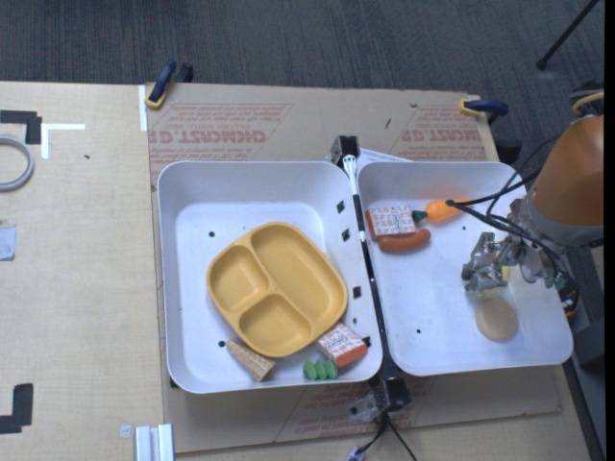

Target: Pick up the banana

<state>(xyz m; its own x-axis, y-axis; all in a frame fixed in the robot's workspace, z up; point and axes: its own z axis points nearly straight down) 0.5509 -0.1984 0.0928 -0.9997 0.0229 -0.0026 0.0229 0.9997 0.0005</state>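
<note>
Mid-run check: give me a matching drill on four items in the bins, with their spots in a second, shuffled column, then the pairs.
Things:
1. yellow divided plate
2. hot dog
3. green item
4. tan round item

Places:
A. right bin, near its front right, just below the gripper
B. left bin, front edge
C. left bin, centre
D. right bin, back left, under a small carton

Pairs: 1-C, 2-D, 3-B, 4-A

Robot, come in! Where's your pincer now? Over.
Pincer low in right bin. Tan oval piece right beside it. Sausage, carrot and box farther off.
</note>
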